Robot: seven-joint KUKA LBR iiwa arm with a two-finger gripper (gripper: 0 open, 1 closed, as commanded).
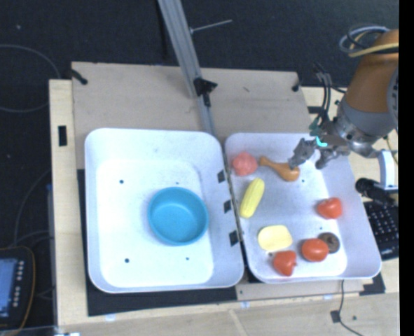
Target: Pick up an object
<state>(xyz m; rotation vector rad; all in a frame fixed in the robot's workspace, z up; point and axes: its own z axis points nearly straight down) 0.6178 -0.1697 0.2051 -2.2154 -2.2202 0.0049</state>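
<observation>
The gripper (310,155) is seen with fingers spread and nothing between them, poised above the right bin (347,219). A drumstick (280,168) lies just to its left in the view, its long axis running left to right, nearest of the bin's items.

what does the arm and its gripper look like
The arm has a broad orange band above a grey metallic wrist. Dark cables run along its left side, with pale looped cable near the top. The gripper is small and dark grey, with a tiny teal light where it meets the wrist.
</observation>
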